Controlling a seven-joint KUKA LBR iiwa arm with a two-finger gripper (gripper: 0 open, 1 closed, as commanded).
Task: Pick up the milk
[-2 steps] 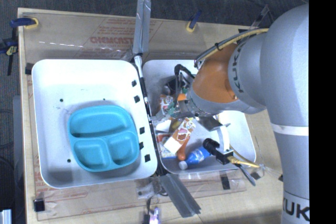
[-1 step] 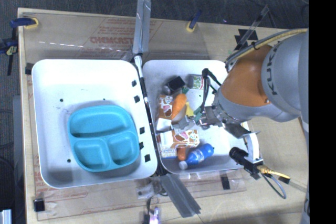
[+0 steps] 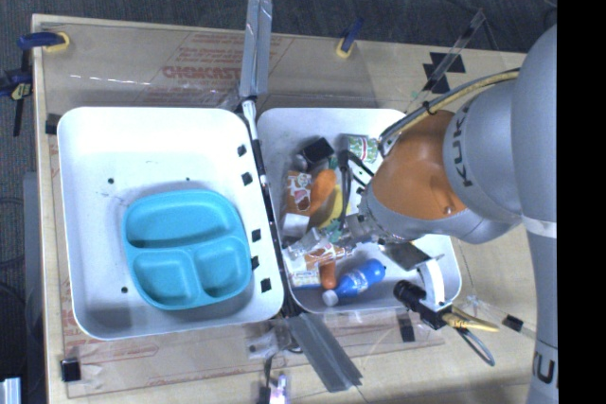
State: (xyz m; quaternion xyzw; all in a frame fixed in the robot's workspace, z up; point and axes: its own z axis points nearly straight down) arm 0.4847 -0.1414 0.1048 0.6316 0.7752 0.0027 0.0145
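The milk carton is seen lying in the right bin beside the blue bottle; nothing is lifted yet; the gripper's hold cannot be told.

Showing a bulky grey arm with a rounded orange band. Bearing dark "KU" lettering on the grey shell. Trailing a yellow cable beside black ones.

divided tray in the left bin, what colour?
Light blue: the three-compartment plastic tray in the left white bin, clearest in the camera view.
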